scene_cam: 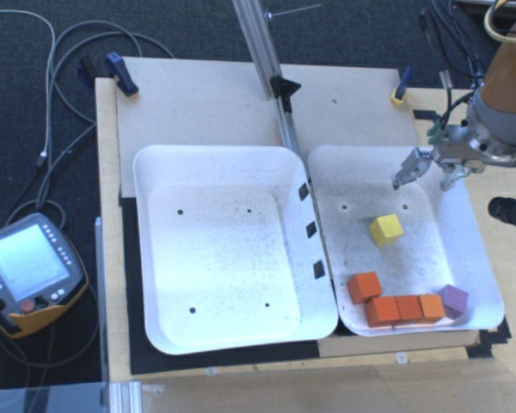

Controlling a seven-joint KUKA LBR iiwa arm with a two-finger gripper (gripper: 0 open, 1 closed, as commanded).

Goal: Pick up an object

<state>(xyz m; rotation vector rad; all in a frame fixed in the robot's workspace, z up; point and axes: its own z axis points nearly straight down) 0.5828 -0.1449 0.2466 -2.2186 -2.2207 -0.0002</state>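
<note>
In the right bin [464, 231] a yellow cube [386, 229] lies near the middle. Along the bin's near edge sit several orange blocks [387, 302] in a cluster, with a purple block [453, 298] at their right end. My gripper [428, 173] hangs over the far part of the right bin, above and to the right of the yellow cube. Its two fingers are spread apart, with nothing between them.
The left bin [155, 231] stands beside the right one. A metal pole [258, 37] slants across the bench from the top. Blue clamps [120, 71] grip the board's far corners. A teach pendant [26, 269] lies at the far left, off the bench.
</note>
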